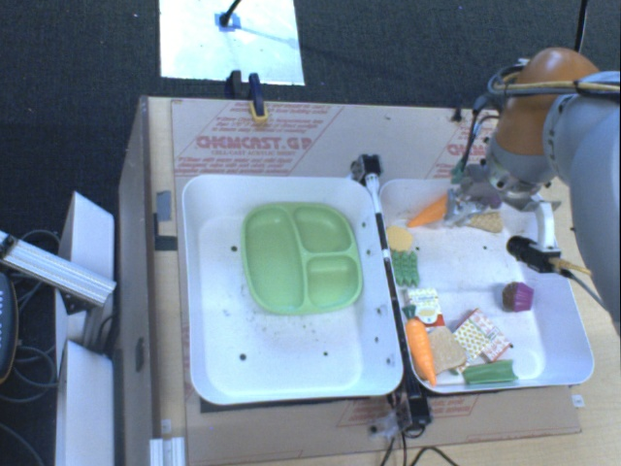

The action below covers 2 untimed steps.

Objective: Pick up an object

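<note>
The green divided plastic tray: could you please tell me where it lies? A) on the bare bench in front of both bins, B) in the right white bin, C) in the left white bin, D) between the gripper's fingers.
C: the green divided plastic tray lies flat on the floor of the left white bin, apart from the toy foods across the divider in the right white bin.

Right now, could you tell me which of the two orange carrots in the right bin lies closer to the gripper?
The carrot at the bin's far end, right beside the gripper; the other carrot lies at the near left corner.
</note>
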Available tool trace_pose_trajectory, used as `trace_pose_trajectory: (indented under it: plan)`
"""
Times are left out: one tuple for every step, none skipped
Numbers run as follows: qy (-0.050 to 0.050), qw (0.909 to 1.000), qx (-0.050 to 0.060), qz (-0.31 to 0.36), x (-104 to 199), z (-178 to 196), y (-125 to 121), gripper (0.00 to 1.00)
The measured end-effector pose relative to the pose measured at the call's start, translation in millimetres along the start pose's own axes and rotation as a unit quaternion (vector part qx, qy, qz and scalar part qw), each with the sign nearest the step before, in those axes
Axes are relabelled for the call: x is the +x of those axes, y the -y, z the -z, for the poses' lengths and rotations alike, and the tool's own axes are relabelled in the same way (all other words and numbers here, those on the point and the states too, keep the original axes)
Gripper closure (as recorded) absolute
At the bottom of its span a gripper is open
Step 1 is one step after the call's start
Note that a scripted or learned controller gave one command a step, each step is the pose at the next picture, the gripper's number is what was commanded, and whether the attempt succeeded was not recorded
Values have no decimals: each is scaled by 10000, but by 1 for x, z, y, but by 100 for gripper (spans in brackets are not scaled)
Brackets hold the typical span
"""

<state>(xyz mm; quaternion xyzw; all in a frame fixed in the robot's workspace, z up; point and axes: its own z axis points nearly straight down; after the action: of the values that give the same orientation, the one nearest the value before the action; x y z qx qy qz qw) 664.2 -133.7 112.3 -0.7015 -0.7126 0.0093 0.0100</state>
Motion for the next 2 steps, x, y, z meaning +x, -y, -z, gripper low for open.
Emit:
trace_pose_trajectory:
  plan:
    - [3,10000,-1,4,0,0,0,0]
    - [5,9999,-155,-55,44,-27,-7,0]
